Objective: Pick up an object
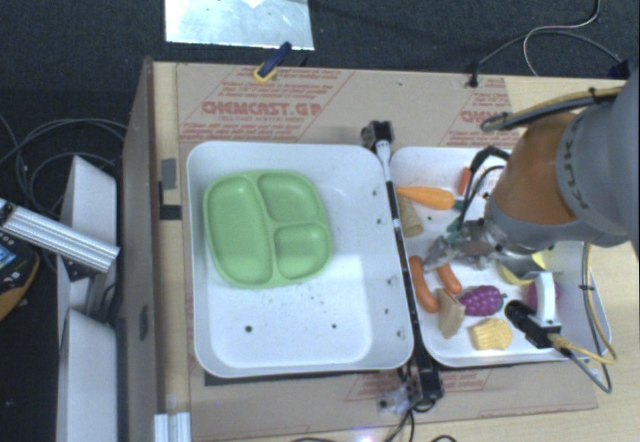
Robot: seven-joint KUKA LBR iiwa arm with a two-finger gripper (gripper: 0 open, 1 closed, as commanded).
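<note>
My bench, a brown cardboard-covered top with red print (300,100), carries two shallow white plastic bins: one (300,340) off beyond my gripper, the other (425,165) directly under it.

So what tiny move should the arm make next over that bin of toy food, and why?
Probably a short drop straight down. The tool hangs low in the right bin, just above the small orange sausage pieces, with the purple grapes beside them. I see nothing gripped, so lowering onto the nearest piece seems the sensible step.
</note>
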